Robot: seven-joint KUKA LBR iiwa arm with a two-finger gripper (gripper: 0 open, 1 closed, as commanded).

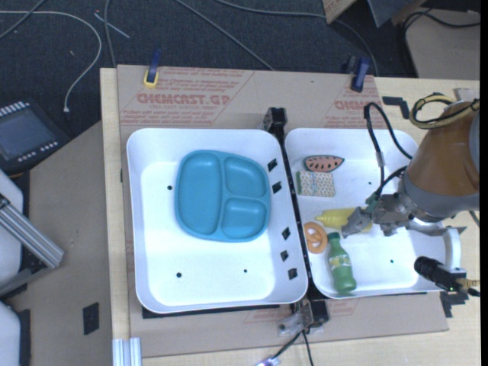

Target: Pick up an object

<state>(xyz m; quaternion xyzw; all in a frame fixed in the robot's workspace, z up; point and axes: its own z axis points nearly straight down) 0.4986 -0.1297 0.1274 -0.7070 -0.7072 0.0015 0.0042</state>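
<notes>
yellow toy: banana-like piece, right bin, mid-left area, long axis roughly left-right
gripper: low over right bin, tip just beside yellow toy's right end, maybe touching
finger state: cannot tell, too small and dark to read
key relation: yellow toy lies directly left of gripper, along its reach line; closest object
green bottle: just below-left of gripper, long axis near vertical in view, cap toward top
pretzel: left of bottle, near bin divider
watermelon slice: upper part of bin, well apart from gripper
judgement: likely target is yellow toy; nothing visibly held yet
</notes>
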